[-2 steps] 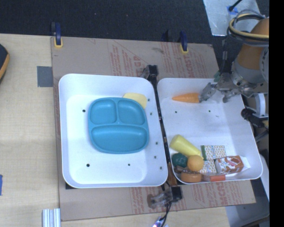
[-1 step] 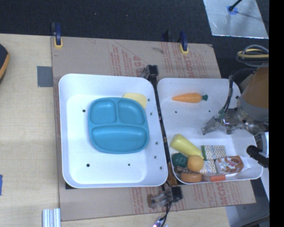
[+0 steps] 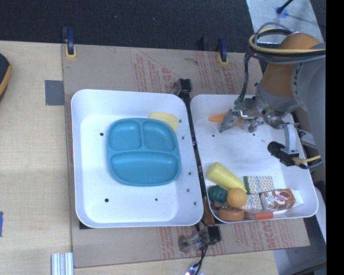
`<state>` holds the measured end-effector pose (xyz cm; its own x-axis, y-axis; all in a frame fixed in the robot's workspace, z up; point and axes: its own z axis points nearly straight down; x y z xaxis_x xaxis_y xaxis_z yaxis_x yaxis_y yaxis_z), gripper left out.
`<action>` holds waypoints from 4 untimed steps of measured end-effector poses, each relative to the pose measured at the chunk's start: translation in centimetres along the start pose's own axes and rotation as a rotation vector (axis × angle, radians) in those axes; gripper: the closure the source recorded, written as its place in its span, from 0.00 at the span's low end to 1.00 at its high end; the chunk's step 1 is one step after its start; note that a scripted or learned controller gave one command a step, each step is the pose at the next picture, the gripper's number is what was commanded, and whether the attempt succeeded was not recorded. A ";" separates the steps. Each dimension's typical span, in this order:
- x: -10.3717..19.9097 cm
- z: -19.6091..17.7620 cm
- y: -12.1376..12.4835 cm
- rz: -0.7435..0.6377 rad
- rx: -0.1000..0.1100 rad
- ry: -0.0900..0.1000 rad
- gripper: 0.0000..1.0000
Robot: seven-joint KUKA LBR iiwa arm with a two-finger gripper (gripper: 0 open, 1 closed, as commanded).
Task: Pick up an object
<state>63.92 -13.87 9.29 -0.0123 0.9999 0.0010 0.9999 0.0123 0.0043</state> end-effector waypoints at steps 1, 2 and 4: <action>-7.9 -5.1 -9.2 0.019 0.008 -0.005 0.00; -2.2 0.4 0.8 0.002 0.005 0.001 0.00; -0.7 -1.0 -14.1 0.007 0.006 -0.003 1.00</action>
<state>49.78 -14.79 10.27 -0.0052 1.0000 -0.0018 1.0000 0.0052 -0.0015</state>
